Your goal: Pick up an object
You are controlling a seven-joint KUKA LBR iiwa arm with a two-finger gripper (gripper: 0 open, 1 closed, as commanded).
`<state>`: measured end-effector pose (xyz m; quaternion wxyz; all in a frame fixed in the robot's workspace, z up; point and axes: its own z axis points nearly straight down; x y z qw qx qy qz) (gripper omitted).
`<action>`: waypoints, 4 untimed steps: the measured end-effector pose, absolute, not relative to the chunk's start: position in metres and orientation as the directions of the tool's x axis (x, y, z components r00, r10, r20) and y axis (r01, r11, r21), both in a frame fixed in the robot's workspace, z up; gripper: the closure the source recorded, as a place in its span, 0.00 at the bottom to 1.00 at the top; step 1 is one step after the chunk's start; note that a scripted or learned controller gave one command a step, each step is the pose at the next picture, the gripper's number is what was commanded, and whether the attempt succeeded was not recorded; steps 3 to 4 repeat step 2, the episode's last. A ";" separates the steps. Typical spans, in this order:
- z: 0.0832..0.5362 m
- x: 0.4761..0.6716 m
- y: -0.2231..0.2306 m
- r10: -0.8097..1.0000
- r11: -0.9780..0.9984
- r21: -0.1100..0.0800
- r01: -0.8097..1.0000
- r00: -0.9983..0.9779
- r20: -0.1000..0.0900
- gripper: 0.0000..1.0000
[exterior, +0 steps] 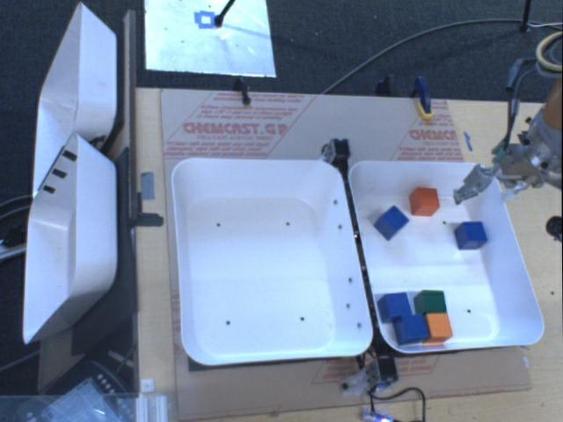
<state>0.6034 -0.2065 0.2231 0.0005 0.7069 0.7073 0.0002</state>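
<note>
Plywood bench (264, 117): carried two white bins.
Floor (369, 16): dark carpet, cables.
Gripper (472, 187): over right bin (519, 280) rim, finger state unclear.

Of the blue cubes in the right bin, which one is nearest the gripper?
The lone blue cube by the right bin's right wall, just below the gripper. The tilted blue cube lies farther left; the two others sit in the front cluster.

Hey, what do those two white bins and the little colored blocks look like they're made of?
The bins look like thin molded plastic, smooth and slightly glossy, with rounded corners and rims. The blocks could be painted wood or foam: solid matte colors, crisp edges, though the picture leaves it open.
</note>
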 end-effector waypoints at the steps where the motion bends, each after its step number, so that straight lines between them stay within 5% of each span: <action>1: 0.080 0.616 -0.182 1.000 0.002 -0.010 1.000 -0.002 0.003 0.00; 2: 0.127 0.641 -0.178 0.999 -0.041 0.004 0.999 0.041 -0.001 0.00; 4: 0.127 0.641 -0.178 0.999 -0.041 0.004 0.999 0.041 -0.001 0.00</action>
